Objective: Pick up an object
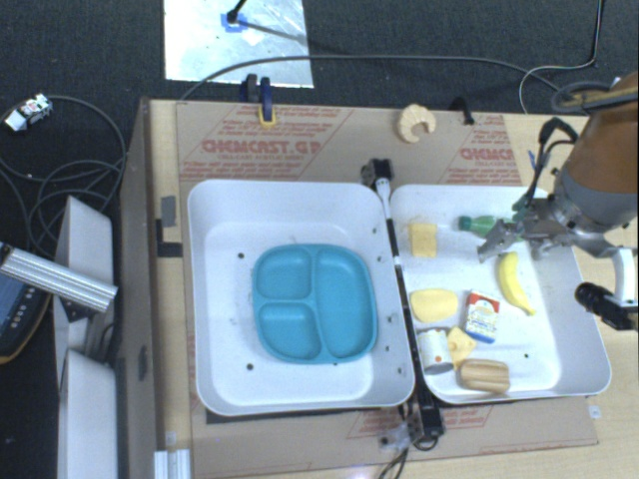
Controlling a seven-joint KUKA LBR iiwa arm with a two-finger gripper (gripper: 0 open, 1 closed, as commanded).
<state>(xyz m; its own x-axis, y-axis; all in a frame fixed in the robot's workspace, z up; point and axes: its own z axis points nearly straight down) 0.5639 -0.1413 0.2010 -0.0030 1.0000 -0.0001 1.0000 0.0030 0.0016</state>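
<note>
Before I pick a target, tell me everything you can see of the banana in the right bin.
The banana is small, plain yellow and smooth, probably a plastic toy. It lies flat on the floor of the right bin, curved, running from upper left to lower right. Its upper end sits just below the gripper, partly under it; I cannot tell whether they touch. The red and white carton lies to its left, with a gap between them.

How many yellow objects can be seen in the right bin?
4: a banana beside the gripper, a square block at the top left, a rounded piece mid-left, a small piece below it. Others may be hidden.
</note>
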